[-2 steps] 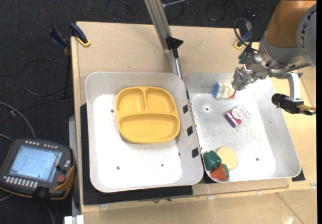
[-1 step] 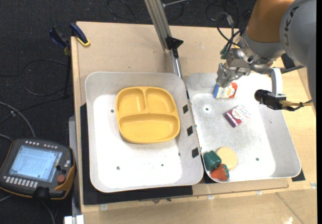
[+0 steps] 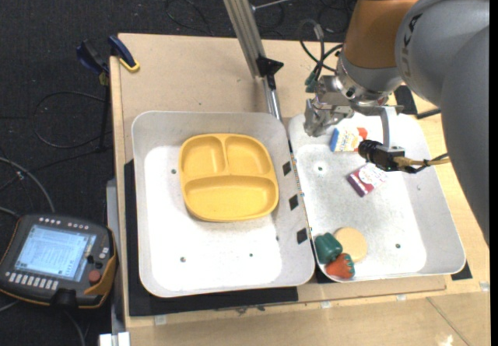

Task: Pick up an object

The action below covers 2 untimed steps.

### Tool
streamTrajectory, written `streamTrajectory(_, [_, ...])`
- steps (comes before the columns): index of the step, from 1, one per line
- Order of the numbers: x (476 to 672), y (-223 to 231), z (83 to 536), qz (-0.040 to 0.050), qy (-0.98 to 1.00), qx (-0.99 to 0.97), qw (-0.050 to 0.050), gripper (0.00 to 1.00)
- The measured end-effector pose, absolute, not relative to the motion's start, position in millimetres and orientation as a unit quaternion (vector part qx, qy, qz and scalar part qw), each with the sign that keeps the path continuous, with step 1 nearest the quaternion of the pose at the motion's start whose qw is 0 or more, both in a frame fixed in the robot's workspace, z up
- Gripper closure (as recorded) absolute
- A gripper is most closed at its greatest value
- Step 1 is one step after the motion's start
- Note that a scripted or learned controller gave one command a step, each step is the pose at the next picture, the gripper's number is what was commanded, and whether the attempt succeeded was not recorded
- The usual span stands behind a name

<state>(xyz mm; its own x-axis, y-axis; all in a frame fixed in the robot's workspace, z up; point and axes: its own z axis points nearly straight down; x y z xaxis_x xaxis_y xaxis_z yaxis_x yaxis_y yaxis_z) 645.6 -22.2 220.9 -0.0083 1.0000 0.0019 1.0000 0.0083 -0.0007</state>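
Across 2 white bins (image 3: 156,259), 1 yellow tray (image 3: 229,176), 4 small items, pincer (image 3: 317,120) state unclear.

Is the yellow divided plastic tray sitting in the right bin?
No, the yellow divided plastic tray lies in the left white bin.

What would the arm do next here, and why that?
Probably lower the claw a little toward the small blue and white packet just beside it. The claw hangs at the right bin's far corner, and that packet is the nearest thing, with nothing seen in its grip.
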Motion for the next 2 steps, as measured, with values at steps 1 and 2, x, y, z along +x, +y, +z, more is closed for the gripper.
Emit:
streamTrajectory(1, [644.4, 25, 231, -0.0012, -0.71, -0.704, 0.0, 1.0])
streamTrajectory(2, [653.0, 80, 242, -0.0019, -0.71, -0.704, 0.0, 1.0])
